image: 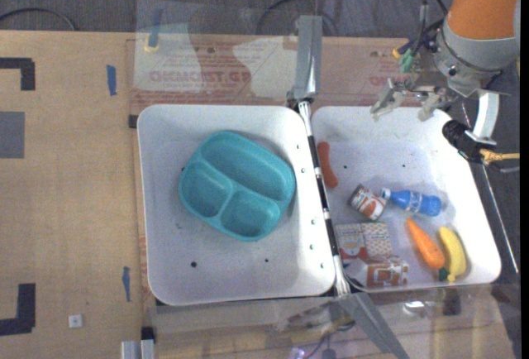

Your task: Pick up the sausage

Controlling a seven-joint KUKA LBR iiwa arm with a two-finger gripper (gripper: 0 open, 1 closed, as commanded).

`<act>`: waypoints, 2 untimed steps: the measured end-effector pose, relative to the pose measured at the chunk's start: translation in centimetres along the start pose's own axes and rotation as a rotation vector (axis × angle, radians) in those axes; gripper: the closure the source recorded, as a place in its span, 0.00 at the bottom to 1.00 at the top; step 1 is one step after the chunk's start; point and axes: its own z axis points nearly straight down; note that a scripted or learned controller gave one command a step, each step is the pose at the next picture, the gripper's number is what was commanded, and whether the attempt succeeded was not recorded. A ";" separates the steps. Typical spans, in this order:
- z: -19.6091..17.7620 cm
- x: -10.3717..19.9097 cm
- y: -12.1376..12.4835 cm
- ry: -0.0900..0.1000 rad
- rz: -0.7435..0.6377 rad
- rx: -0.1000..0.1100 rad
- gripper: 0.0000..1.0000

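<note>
The sausage (328, 165), a short reddish-brown link, lies along the left wall of the right bin (388, 122), near its upper half. My gripper (408, 100) hangs over the bin's far edge, up and to the right of the sausage and well apart from it. Its two fingers are spread wide and hold nothing.
In the right bin lie a small can (366, 202), a blue bottle (415, 201), a carrot (425, 244), a banana (453, 253) and two small cartons (366, 241). The left bin (165, 250) holds a teal divided plate (238, 184). A metal divider (307, 68) runs between the bins.
</note>
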 end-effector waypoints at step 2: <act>16.1 -4.4 -1.5 0.000 0.059 -0.004 1.00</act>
